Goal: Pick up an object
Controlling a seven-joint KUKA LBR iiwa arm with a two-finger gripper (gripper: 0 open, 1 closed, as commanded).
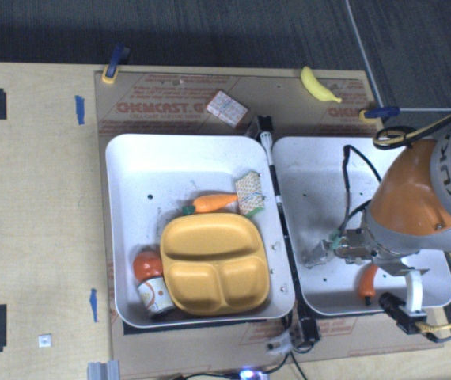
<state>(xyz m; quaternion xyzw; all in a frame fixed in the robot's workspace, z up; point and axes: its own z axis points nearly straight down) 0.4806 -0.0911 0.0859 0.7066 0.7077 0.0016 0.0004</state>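
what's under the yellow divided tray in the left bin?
The yellow divided tray covers much of the left bin floor. Poking out: a toy carrot at its far edge, a red-topped small bottle at its left. Anything fully beneath is hidden.

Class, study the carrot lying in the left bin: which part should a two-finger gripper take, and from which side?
Probably the carrot's thick orange middle, from straight above, fingers closing across its narrow width. It lies flat, pointing left-right, with the yellow tray close along its near side, so a sideways approach looks blocked.
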